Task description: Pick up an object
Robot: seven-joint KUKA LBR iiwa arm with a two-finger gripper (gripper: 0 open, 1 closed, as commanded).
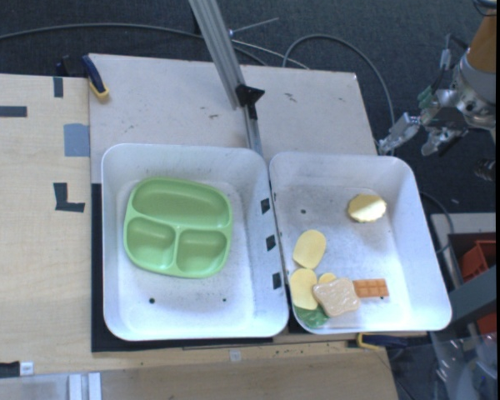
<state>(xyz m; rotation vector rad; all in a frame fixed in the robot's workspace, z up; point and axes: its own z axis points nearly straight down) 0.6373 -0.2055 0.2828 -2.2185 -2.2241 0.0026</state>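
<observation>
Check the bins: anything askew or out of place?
Nothing spilled or damaged. The green divided plate lies flat in the left bin; toy foods cluster in the right bin, several overlapping at its front-left corner.

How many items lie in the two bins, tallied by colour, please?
Green divided plate: 1
Yellow pieces: 3
Tan toast slice: 1
Orange wafer: 1
Green scrap, partly hidden: 1
Total: 7
</observation>
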